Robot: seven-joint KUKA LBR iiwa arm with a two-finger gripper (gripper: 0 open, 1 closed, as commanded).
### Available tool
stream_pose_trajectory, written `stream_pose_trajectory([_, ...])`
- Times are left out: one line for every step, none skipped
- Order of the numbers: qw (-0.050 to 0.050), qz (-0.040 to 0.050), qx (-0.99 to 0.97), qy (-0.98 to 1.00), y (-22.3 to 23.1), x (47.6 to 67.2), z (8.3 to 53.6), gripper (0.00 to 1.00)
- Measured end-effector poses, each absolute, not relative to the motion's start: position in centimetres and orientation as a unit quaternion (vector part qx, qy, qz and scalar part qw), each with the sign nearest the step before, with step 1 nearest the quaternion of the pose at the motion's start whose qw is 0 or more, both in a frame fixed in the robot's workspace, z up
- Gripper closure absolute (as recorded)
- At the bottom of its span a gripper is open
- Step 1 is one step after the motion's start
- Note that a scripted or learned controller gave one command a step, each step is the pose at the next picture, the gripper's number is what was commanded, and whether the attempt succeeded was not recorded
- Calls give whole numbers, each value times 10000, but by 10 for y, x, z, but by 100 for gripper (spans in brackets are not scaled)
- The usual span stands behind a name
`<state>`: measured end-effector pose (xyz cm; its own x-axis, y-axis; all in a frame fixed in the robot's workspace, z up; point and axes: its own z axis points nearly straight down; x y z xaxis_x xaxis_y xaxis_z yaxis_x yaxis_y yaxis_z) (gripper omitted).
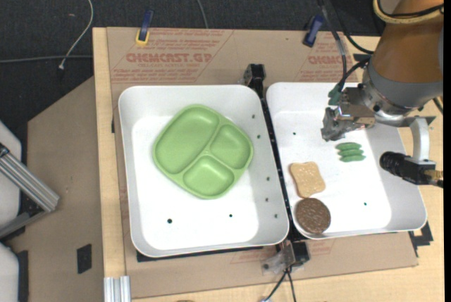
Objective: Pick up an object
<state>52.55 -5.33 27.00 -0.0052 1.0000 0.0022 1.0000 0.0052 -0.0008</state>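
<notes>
Gripper [333, 129] poised in the right bin [394, 223]
We can't tell its opening; the green pea pod [349, 151] lies just beside it, toward the bin's front edge.

Two bins side by side on the bench [106, 153]: left bin [134, 117], right bin [402, 212], touching along their inner edges. In the left bin, a divided plate [203, 151], near the middle, turned at an angle to the walls. In the right bin, a pea pod [349, 151] toward the centre; nearer the front and to its left, a toast slice [307, 179]; in front of that, at the front-left corner, a round patty [312, 215], just beside the toast. Above the right bin's rear half, the tool [334, 126], just behind and left of the pea pod, on the arm [409, 47] coming in from the right.
</notes>
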Motion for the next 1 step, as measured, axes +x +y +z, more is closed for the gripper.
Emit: stream_pose_trajectory([27,6,-7053,-7089,-6,531,253,100])
